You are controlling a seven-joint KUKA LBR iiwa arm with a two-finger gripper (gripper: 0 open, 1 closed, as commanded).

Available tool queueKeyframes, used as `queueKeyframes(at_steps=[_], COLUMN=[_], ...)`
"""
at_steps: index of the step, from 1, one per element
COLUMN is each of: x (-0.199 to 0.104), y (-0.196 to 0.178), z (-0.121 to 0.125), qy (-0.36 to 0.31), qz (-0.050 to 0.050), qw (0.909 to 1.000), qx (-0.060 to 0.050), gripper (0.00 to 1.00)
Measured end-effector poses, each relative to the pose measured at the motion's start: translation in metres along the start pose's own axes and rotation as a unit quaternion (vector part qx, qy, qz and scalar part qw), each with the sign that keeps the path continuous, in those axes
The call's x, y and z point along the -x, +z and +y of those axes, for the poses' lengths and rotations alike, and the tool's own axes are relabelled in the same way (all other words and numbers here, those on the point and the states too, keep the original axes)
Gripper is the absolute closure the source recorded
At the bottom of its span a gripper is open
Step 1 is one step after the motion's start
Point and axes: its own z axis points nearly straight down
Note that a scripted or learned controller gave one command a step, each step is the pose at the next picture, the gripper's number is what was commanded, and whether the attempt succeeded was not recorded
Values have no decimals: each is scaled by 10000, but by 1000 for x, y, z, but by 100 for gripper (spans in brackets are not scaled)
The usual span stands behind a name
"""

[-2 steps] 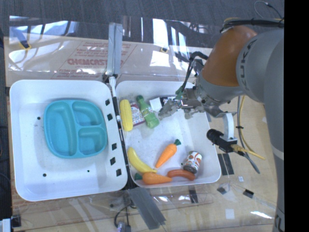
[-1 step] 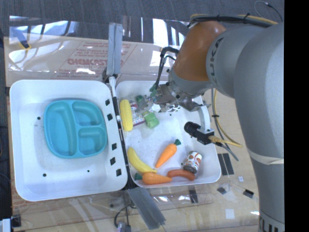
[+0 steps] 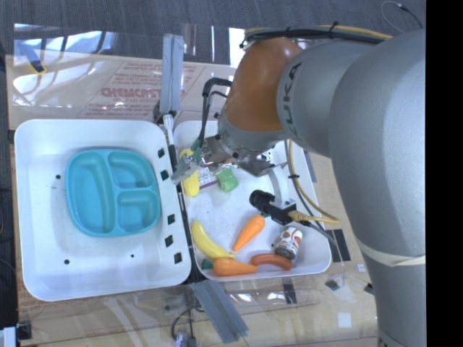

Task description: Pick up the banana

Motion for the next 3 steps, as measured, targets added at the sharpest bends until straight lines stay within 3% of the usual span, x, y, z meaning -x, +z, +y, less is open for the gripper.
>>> queueKeyframes(at_steps=[1,2,3], x=[47,43,13], y=[-1,-1,0], z=[34,-4,-2], qy=[151,-193,-204], qz=[-7,-2,1], qw=[9999,9998,9998], qx=[16,10,-5], gripper=[0,0,0])
